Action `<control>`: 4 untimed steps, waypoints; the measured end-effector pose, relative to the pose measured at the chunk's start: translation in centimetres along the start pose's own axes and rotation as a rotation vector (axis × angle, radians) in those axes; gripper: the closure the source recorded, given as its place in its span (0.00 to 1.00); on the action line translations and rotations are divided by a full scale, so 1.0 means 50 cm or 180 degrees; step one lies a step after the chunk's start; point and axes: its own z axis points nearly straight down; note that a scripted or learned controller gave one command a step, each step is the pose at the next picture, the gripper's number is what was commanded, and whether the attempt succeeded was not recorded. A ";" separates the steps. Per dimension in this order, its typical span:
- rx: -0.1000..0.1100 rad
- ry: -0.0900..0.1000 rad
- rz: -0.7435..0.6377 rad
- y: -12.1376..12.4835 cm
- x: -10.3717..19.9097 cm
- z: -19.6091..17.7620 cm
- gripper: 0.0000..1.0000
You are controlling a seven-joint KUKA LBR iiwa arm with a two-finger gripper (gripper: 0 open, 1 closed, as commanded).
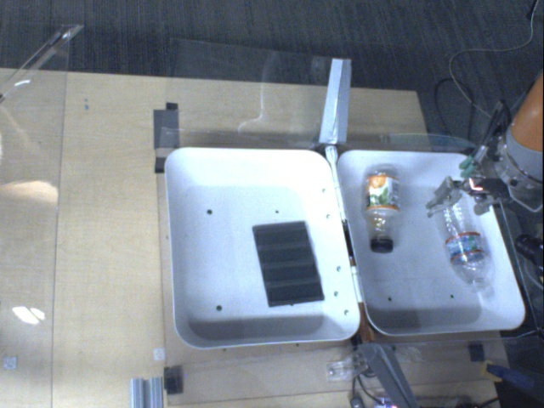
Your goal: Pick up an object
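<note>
**Gripper over the right bin, two bottles lying below**

The bench carries two shallow white bins side by side. The left bin (195,228) holds one dark ribbed pad (288,263), a flat rectangle lying near the bin's middle with its long axis running roughly away from the camera, tilted slightly to the left at the far end.

The right bin (416,304) holds two bottles.

1. The first bottle (382,209) lies in the left part of the bin, close to the wall shared with the left bin. Its long axis runs near to far. Its dark cap points toward the near edge; the body, with an orange and green label, points toward the far edge.
2. The clear bottle (465,243) lies in the right part of the bin, well apart from the first. Its long axis runs near to far with a slight lean, the near end swung toward the right. It has a blue and red label around its middle. Which end bears the cap cannot be told.

The arm enters from the right. The gripper (463,190) sits above the far end of the clear bottle. Whether its fingers are spread or closed cannot be told, and no object is seen between them.
</note>
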 end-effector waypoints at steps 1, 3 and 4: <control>0.0001 -0.0002 0.0105 0.046 -0.102 0.187 0.00; -0.0049 -0.0020 0.0185 0.048 -0.104 0.299 0.00; -0.0044 -0.0010 0.0018 0.137 -0.046 0.300 0.00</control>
